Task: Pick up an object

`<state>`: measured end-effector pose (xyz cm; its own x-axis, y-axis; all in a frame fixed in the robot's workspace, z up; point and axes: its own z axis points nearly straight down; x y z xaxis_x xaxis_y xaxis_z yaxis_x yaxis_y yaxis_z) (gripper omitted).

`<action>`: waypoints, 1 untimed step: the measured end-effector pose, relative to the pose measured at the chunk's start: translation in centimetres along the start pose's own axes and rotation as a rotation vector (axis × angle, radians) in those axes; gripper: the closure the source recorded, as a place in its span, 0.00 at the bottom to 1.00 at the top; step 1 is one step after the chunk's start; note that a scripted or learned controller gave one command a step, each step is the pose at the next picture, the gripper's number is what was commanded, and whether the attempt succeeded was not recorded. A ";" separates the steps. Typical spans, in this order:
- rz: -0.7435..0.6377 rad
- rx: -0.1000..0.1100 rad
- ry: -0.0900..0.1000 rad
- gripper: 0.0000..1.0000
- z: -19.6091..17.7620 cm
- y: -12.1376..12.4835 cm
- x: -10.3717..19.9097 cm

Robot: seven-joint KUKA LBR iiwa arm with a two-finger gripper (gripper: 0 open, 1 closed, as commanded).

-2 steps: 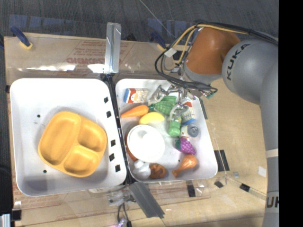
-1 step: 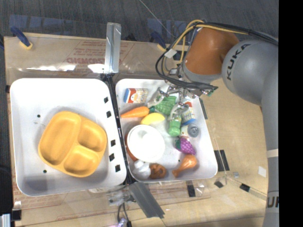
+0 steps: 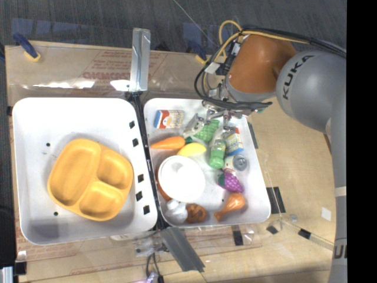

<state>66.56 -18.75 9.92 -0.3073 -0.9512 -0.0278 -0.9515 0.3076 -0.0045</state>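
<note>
The grey arm (image 3: 306,87) reads "KUKA". Its gripper (image 3: 215,115) hangs over the right bin (image 3: 259,199) beside a green bottle (image 3: 207,131); its grip cannot be told.

bright, even light falls from above. the two white bins (image 3: 23,158) come out nearly blown white, with little detail on their floors. the yellow tray (image 3: 89,178) carries soft sheen and a faint shadow at its lower edge. clear plastic sheet (image 3: 76,69) behind the bins shows pale glare. focus is moderate; small toys look slightly soft, the dark floor (image 3: 70,5) grainy.
</note>
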 end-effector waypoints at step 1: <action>-0.114 -0.003 -0.002 0.00 0.0 0.5 -0.1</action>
<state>66.14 -18.53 9.88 -0.1969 -0.9800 -0.0294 -0.9804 0.1971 -0.0048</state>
